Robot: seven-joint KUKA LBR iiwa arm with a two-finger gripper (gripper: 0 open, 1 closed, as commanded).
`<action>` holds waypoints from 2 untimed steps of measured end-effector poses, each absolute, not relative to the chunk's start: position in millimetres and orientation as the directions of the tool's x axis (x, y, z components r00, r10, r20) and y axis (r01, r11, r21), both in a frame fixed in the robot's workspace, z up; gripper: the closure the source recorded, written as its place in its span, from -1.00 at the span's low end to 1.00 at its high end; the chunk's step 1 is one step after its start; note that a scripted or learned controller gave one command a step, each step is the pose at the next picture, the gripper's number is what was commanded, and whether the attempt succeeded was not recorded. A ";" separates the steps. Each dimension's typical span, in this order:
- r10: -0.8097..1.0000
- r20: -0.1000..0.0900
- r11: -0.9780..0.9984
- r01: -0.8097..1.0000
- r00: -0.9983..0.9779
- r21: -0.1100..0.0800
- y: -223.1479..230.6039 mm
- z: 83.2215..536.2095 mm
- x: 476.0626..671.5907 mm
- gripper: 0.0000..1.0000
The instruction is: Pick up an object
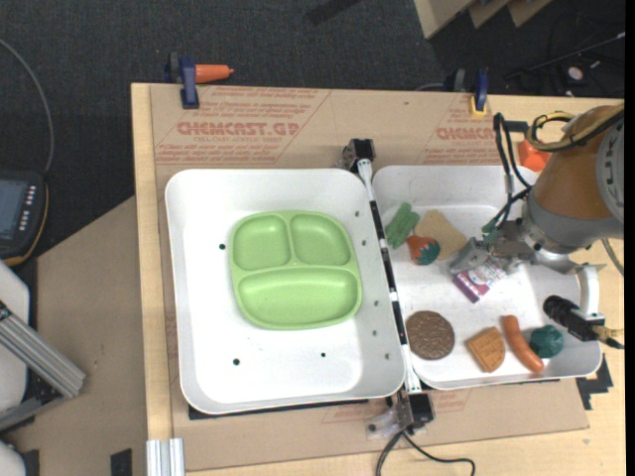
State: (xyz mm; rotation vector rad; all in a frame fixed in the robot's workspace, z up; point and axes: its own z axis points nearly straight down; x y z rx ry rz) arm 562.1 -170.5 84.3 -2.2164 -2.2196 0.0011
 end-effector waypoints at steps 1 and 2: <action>1.000 0.021 0.003 1.000 -0.003 -0.015 -217.3 85.7 668.2 -1.00; 1.000 0.004 0.013 1.000 -0.013 0.012 -96.7 171.1 670.5 -1.00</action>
